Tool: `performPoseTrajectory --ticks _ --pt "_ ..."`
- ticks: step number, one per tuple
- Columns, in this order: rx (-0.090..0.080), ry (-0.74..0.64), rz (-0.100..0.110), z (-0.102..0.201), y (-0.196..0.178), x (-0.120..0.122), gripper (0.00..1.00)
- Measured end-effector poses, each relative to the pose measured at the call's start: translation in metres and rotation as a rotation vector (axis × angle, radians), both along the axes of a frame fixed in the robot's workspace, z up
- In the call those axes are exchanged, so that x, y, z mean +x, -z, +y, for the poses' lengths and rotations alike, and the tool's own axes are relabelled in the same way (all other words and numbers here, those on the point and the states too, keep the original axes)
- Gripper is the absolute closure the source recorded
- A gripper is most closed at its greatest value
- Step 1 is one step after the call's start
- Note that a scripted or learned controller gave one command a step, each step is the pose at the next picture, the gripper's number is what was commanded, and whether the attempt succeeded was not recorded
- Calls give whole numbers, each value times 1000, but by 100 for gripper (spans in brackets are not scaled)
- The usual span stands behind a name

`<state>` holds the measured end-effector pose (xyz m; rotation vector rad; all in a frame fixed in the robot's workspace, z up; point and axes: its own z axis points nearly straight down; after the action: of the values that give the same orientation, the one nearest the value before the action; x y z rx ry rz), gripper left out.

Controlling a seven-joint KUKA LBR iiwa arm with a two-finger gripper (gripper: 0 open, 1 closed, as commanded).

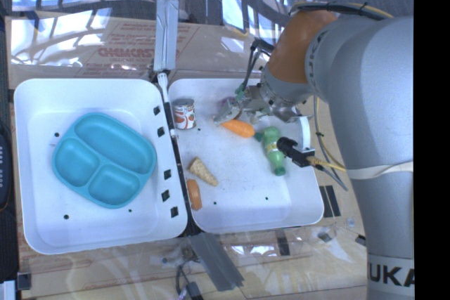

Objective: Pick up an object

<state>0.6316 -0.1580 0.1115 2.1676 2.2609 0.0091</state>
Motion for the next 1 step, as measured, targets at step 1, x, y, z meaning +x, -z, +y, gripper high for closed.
performPoseTrajectory --ticks 1 --pt "2 31 13 -12 20 26 0"
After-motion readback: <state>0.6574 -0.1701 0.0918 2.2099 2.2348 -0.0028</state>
